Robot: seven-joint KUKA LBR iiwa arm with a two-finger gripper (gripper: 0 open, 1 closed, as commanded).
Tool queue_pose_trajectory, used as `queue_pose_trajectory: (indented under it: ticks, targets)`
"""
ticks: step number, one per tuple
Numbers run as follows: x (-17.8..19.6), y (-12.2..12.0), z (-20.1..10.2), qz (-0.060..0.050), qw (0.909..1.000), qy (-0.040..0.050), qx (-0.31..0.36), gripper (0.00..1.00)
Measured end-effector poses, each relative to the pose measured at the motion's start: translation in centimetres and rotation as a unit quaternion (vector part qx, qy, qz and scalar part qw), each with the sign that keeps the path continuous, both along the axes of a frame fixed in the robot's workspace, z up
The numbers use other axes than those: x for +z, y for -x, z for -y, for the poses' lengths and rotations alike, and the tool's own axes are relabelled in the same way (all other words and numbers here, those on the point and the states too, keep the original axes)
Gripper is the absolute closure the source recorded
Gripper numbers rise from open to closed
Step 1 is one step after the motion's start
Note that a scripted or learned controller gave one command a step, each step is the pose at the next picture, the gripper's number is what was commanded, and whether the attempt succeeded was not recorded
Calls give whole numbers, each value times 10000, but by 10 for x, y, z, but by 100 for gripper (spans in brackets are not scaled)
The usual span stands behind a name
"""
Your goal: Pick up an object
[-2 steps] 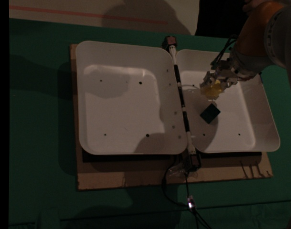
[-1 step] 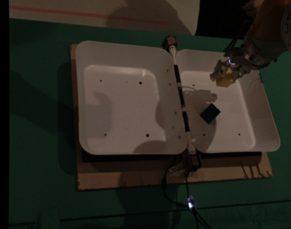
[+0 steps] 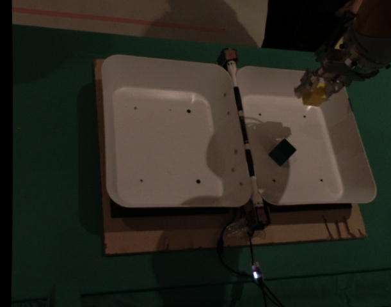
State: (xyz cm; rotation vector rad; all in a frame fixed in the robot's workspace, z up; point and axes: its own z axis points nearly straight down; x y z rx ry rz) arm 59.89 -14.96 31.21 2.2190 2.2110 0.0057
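My gripper hangs over the far right part of the right bin, reaching in from the upper right. A small yellow object sits between its fingers, lifted off the bin floor, and the gripper is shut on it. A dark teal block lies flat on the floor of the right bin, near its left side, below and left of the gripper. The arm above the wrist is dark and partly hidden in shadow.
The left bin holds just a few small dark specks. A black-and-white striped bar runs between the two bins. Both bins rest on a cardboard sheet on green cloth, with a cable trailing off the front.
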Motion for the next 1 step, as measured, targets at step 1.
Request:
queue_pose_trajectory:
  ticks: [1]
  targets:
    - [53, 8, 5, 9, 10000, 2, -2, 100]
